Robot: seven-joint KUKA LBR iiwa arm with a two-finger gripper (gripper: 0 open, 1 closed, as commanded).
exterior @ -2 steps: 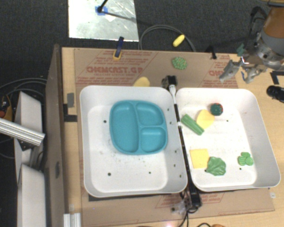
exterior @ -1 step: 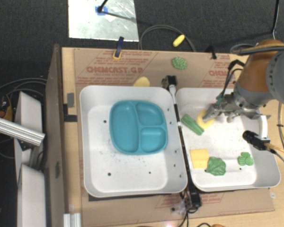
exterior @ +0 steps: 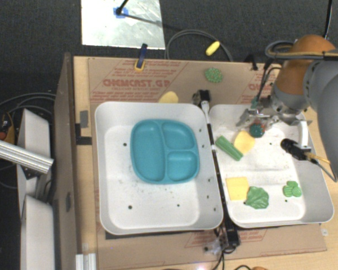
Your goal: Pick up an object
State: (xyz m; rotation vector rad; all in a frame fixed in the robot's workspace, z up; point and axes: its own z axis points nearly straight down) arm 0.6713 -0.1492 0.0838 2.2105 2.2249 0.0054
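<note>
Just beyond the yellow lump in the right bin, the gripper hung low over a dark teal ball sitting just beside the lump's upper edge. Spread or pinched together? Couldn't tell. Crowded spot: a green stick lay just left of the lump, a yellow square and a leafy green piece sat below it, a small green sprig lower right. Well left, a blue plate sat in the other bin.
</note>
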